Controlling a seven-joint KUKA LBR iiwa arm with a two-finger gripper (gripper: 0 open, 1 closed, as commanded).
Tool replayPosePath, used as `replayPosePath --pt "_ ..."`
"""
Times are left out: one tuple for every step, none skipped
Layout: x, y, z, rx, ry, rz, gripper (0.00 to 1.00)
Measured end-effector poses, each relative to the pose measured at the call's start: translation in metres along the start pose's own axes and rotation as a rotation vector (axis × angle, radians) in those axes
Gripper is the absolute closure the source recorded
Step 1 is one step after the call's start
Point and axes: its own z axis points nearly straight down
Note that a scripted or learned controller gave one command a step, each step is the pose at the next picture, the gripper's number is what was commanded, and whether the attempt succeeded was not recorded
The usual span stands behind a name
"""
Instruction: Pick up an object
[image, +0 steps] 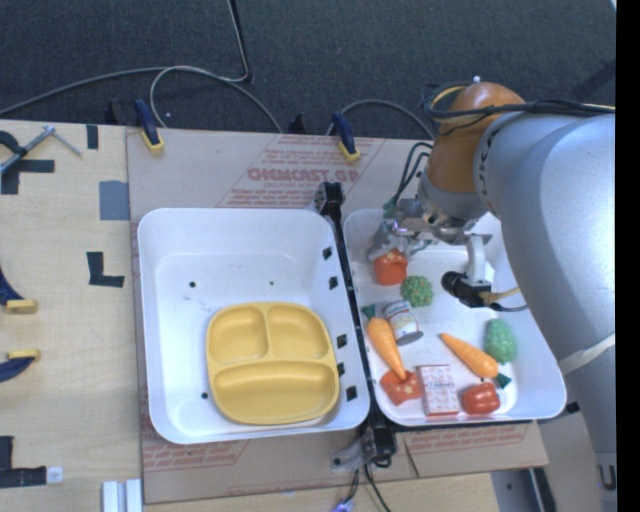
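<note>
Closing in on the red toy (390, 267) in the right bin (545, 395), we are keeping the gripper (398, 240) straight above it and lowering squarely, so the fingers are straddling it rather than nudging it toward the broccoli (417, 291). We are judging the toy to be lying just under the fingertips, near the bin's far left corner. How wide the fingers are standing, we cannot tell.

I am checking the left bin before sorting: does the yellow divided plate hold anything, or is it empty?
Empty. The yellow plate lies flat in the left bin, and all three compartments show bare yellow.
</note>
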Motion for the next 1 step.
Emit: replayPosePath --pt "0.059 -0.0813 -0.0904 -0.002 0.002 0.0 1.0"
